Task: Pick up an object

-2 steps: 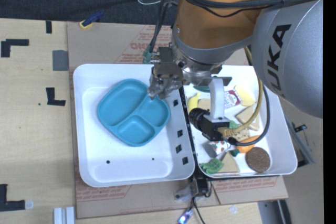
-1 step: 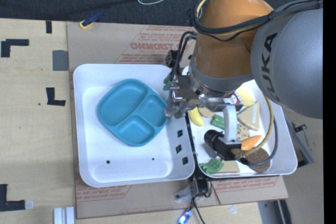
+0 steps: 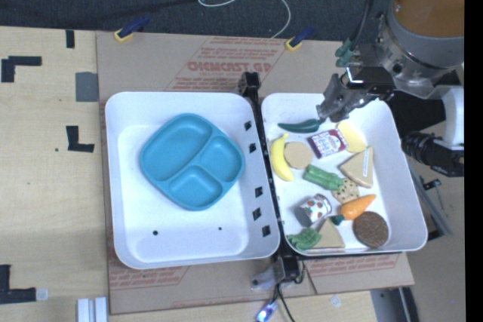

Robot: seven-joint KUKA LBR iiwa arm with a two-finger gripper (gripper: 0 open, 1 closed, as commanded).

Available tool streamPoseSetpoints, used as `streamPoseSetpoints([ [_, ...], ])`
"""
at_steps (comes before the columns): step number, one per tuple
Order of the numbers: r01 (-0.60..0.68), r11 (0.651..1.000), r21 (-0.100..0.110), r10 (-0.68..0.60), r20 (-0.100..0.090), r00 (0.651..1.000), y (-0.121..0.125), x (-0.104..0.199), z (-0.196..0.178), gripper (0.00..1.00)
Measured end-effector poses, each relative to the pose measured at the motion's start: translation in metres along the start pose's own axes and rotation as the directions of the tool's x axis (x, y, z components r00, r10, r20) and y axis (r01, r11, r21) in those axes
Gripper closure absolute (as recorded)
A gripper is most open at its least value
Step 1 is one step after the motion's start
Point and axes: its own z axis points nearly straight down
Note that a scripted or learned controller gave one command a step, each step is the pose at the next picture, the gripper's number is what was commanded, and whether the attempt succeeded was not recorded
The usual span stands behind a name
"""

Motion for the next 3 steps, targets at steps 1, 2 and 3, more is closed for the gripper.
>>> streamPoseSetpoints([
  [1, 0.01, 1.0, 0.023, -0.01, 0.001, 1.0, -0.003, 0.042, 0.086, 1.0],
  [2, 0.011, 1.0, 0.013, -0.011, -0.001, 1.0, -0.002, 0.057, 0.048, 1.0],
  [3, 0.008, 1.0, 0.017, -0.008, 0.001, 1.0, -0.002, 0.056, 0.04, 1.0],
])
